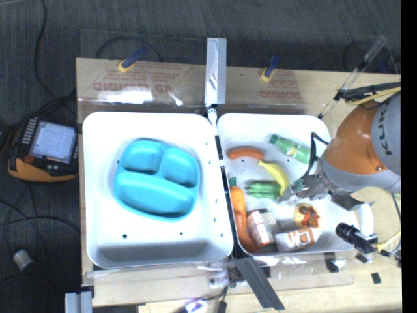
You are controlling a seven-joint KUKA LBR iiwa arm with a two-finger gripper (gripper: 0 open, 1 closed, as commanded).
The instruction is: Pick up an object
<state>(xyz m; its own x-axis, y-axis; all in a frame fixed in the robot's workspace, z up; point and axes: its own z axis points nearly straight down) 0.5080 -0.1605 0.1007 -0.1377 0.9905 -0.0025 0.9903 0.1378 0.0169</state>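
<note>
- Camera view: a wooden bench [313, 83] on dark carpet bears two white bins; the left bin [98, 194] holds a blue tray [156, 178].
- The gripper [305, 186] hangs low in the right bin [293, 124] beside the banana [275, 173] (finger state: cannot tell).
- Centre on one item, clear of its neighbours, before closing.

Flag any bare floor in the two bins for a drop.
Left bin: bare strip in front of the blue tray, more along its left wall. Right bin: small patch between sausage and green bottle. Crowded from banana down to the cartons.
</note>
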